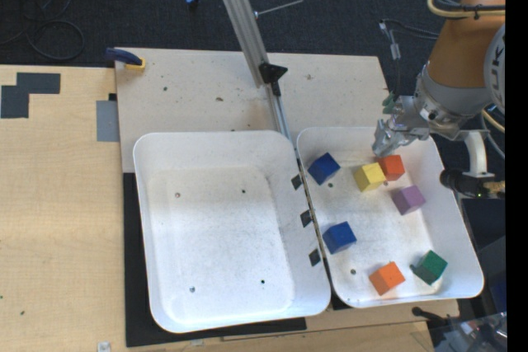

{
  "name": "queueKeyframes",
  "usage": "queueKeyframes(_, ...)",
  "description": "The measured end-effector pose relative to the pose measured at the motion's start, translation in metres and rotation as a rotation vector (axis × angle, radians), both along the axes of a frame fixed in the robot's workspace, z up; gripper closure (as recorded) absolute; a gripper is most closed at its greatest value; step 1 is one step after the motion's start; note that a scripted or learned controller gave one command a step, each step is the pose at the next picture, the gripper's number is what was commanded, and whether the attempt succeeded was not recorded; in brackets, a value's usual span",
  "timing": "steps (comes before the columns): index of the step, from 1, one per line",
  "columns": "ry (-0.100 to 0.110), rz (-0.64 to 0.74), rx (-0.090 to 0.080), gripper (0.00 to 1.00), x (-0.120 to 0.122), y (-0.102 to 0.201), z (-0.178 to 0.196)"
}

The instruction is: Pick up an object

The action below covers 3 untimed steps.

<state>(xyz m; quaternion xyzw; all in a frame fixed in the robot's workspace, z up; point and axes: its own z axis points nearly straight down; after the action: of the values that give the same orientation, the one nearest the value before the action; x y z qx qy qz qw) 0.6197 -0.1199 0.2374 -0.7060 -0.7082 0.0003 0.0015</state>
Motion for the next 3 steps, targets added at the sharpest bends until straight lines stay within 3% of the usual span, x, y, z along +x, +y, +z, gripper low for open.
queueKeyframes(1,-0.001,0.001,0.0,1.0,0.004,0.052,0.008)
queueKeyframes(3,0.0,0.001,0.0,1.0,0.019,0.162,-0.017)
